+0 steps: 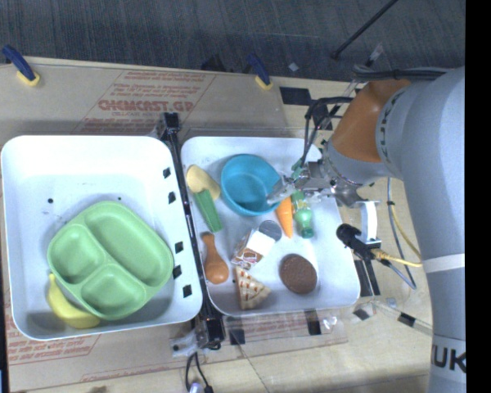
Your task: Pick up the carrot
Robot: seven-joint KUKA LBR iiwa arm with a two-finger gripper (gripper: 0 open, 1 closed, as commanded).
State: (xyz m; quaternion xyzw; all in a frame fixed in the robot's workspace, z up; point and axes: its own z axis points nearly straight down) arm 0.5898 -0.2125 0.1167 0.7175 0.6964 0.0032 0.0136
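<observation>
Carrot (286, 216): we find it in the right bin (344, 289), just right of the blue bowl (247, 183), beside a green bottle (304, 221). Gripper (299, 188): directly above the carrot's top; whether its jaws are apart, we cannot tell.

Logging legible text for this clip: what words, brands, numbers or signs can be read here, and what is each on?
"CHEMCAST GP", red print on the cardboard sheet under the bins; the smaller red lines around it are too blurred to read.
"UK", part of a cut-off word, on the arm at lower right.
Small packet in the right bin: print too small to read.
</observation>
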